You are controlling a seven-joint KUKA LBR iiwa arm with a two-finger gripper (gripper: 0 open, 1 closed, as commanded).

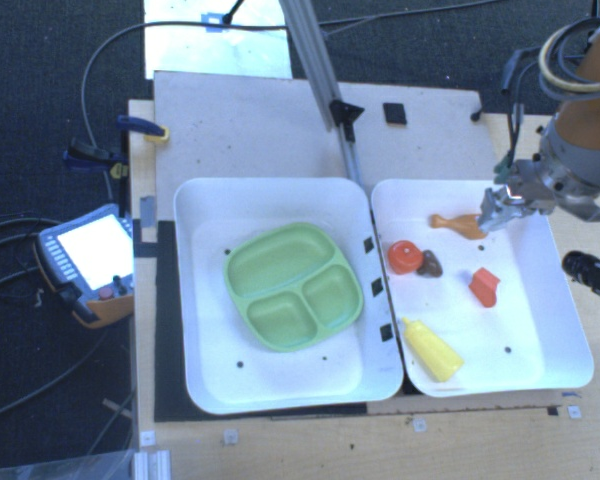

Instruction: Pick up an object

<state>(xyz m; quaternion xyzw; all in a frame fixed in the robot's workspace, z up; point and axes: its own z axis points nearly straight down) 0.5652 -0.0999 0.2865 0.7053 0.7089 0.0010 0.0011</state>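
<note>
Two white bins sit side by side on the bench; the left bin (200, 368) holds one green divided plate (294, 285) with three compartments; the right bin (550, 368) holds five small things. One arm (580, 118) comes in from the right, partly cut off by the frame edge; its gripper (500, 208) hangs over the back of the right bin, touching or just above the right end of one brown drumstick-shaped toy (458, 226). One yellow bottle (432, 349) lies near the front; one red block (485, 287) sits mid-bin; one red round piece (405, 256) touches one dark brown lump (432, 264), too small to identify.
</note>
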